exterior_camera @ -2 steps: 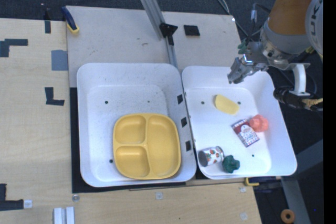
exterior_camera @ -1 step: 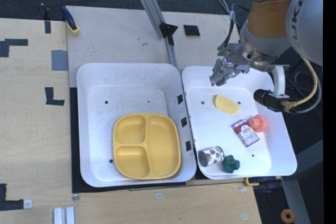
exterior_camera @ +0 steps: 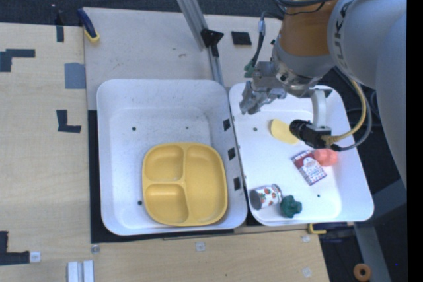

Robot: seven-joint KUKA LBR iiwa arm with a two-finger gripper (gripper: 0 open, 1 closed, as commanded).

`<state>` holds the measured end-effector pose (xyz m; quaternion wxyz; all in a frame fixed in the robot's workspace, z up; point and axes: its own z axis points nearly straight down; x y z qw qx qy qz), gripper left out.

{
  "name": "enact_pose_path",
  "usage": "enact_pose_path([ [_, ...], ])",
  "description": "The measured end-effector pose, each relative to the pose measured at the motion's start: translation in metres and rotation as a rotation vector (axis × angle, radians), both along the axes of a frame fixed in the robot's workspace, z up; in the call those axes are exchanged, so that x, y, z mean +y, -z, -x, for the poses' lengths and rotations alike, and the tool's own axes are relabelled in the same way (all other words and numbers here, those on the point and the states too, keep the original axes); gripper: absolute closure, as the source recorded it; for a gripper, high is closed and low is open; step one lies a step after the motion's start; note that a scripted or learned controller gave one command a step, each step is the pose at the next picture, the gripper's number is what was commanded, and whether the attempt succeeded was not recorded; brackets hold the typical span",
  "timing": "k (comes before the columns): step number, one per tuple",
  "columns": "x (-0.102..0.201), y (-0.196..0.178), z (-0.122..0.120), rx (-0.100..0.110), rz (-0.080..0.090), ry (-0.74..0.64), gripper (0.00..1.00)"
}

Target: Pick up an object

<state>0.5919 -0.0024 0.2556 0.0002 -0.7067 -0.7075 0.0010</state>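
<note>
My gripper (exterior_camera: 251, 102) hangs over the far left part of the right bin (exterior_camera: 350, 205), near the wall it shares with the left bin, with nothing seen between its fingers. In the right bin lie a yellow piece (exterior_camera: 283, 131) just right of the gripper, a pink lump (exterior_camera: 326, 156), a red and white packet (exterior_camera: 309, 167), a small white can with red marks (exterior_camera: 265, 196) and a dark green object (exterior_camera: 290, 207). The can and green object rest near the front edge.
The left bin (exterior_camera: 119, 109) holds a yellow divided plate (exterior_camera: 185, 183) in its front right part. A slanted metal pole (exterior_camera: 188, 0) rises behind the bins. Blue tape marks lie on the wooden bench to the left.
</note>
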Motion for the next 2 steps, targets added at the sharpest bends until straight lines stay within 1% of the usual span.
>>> enact_pose_path([
  [1, 0.052, -0.002, 0.003, 0.0, -0.001, -0.003, 1.0],
  [2, 0.094, 0.015, 0.007, 0.001, 0.0, -0.001, 1.0],
])
